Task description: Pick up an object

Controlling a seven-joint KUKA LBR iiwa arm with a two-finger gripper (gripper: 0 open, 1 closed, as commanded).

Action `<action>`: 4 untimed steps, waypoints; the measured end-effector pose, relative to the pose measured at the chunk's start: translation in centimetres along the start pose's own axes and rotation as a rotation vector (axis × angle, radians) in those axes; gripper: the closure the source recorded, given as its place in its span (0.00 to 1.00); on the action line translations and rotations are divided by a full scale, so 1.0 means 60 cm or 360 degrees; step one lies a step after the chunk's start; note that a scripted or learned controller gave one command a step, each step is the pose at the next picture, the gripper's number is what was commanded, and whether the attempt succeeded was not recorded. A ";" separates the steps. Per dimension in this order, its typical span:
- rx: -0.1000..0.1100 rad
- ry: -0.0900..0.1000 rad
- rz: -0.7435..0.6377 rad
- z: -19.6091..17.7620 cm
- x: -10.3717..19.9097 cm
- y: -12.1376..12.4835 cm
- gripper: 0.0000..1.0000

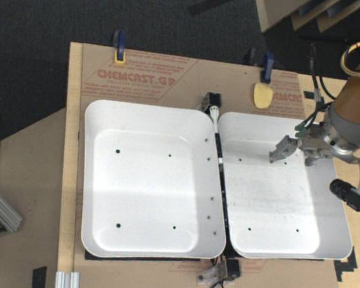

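A brown board bears both bins; the gripper hangs over the right bin, its grip unreadable.

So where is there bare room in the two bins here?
The left bin has bare floor from wall to wall. The right bin is bare along its near and middle floor; its far right corner is crowded by the gripper and arm.
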State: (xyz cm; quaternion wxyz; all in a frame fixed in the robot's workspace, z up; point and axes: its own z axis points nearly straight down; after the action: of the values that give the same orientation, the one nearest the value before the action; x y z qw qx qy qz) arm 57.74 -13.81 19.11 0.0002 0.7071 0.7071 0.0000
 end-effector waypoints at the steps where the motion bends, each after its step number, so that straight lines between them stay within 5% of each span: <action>1: -0.0005 -0.0001 -0.0001 -0.018 0.000 0.001 1.00; 2: -0.0035 -0.0005 -0.0008 -0.323 0.053 0.027 1.00; 3: 0.0015 0.0005 -0.0006 -0.169 0.103 0.072 1.00; 4: 0.0002 0.0002 -0.0002 -0.197 0.112 0.051 1.00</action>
State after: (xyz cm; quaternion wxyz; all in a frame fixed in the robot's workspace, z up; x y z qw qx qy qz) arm 60.82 -7.08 30.95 -0.0006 0.7066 0.7076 -0.0002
